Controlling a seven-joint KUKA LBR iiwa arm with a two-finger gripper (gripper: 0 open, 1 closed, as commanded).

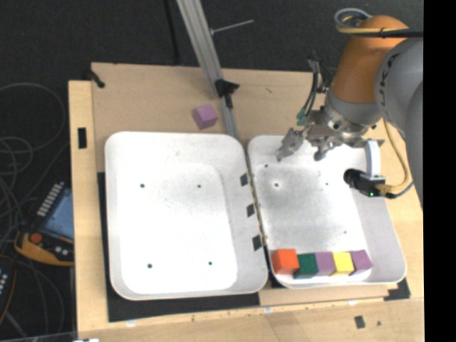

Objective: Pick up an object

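Legible text, labels, brands, numbers, signs: none. The bins (pixel 178 212), blocks (pixel 324 262) and arm (pixel 370 63) bear no readable marking. The handheld device (pixel 53 223) at the left edge has a lit screen and a key strip, both too small and blurred to read.
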